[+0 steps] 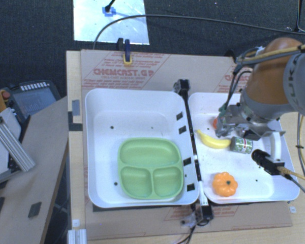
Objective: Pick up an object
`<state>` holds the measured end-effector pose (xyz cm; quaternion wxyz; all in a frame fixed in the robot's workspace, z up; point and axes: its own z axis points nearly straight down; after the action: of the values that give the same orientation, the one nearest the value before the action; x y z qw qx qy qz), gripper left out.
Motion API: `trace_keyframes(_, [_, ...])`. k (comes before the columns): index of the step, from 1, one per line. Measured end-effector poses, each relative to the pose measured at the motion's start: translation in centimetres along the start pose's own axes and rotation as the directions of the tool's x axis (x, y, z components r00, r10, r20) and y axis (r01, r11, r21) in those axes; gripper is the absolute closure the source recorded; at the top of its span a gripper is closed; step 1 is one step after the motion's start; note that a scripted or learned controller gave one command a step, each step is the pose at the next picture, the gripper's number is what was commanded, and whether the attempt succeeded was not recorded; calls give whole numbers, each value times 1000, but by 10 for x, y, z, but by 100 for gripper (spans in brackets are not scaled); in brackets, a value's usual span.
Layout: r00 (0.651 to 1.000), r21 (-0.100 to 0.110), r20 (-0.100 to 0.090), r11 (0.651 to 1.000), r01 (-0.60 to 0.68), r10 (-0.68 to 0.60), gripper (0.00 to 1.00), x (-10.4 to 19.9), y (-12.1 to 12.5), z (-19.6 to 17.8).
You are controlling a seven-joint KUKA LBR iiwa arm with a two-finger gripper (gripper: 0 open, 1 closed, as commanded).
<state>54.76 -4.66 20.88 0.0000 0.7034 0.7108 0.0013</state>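
We see the gripper point(227, 128) low in the right bin point(274, 187), its grip hidden from us. The banana point(211, 140) lies just below-left of it, long axis running left-right; the small can point(241, 145) sits just right.

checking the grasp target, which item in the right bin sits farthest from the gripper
The small orange pumpkin, alone near the front edge of the right bin. The banana and the green can lie right beside the gripper.
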Motion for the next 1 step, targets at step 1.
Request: trace_keyframes(1, [1000,0,0,1000,-1,1,100,45,4,-6])
